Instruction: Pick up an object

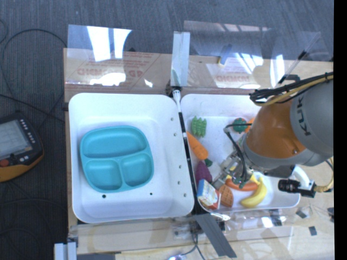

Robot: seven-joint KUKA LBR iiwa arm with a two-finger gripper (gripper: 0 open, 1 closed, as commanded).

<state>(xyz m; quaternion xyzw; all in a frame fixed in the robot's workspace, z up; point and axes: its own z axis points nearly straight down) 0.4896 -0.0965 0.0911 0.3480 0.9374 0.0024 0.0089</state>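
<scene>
Two white bins are set on the table [135,69]. One teal tray [115,158] is held in the left bin [162,118]. In the right bin [214,115], one banana [256,195] lies beside the gripper [237,172], whose state cannot be told.

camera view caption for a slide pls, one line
KUKA arm lowers its claw into the right bin of toy food beside a banana; a teal divided tray sits in the left bin.

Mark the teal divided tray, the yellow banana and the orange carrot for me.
teal divided plastic tray [115,157], camera view, on its centre ridge.
yellow toy banana [256,195], camera view, on its curved middle.
orange toy carrot [197,147], camera view, on its mid body.
</scene>
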